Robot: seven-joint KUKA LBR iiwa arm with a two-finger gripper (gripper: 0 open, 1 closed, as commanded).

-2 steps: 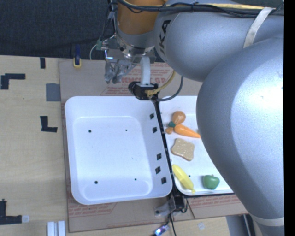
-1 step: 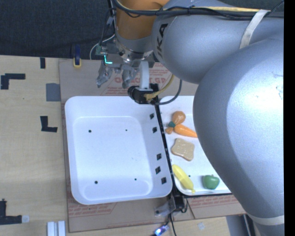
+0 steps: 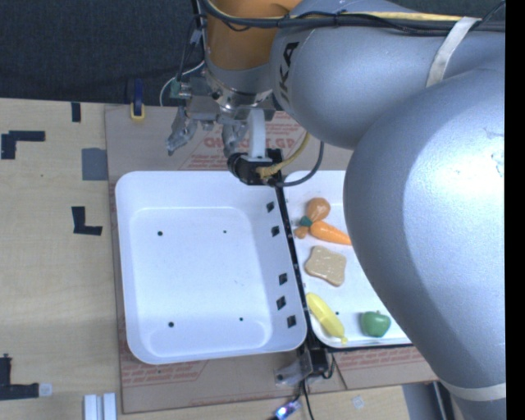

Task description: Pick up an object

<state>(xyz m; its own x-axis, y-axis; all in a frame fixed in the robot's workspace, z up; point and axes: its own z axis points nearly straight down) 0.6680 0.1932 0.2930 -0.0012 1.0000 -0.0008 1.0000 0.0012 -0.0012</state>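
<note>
Left bin (image 3: 139, 246) open; arm (image 3: 410, 164) overhangs right bin (image 3: 361, 340).

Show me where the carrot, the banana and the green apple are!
carrot (image 3: 330, 234), camera view, middle of its orange body.
banana (image 3: 326, 317), camera view, middle of the yellow peel.
green apple (image 3: 375, 324), camera view, center of its round side.

Dark letters are showing on the grey arm housing (image 3: 289, 59) just below the orange band (image 3: 238, 25); a "K" is reading clearly there, the rest curving out of sight. Red printing is lying on the brown cardboard sheet (image 3: 197, 143) behind the bins, but it is too blurred to read.
</note>
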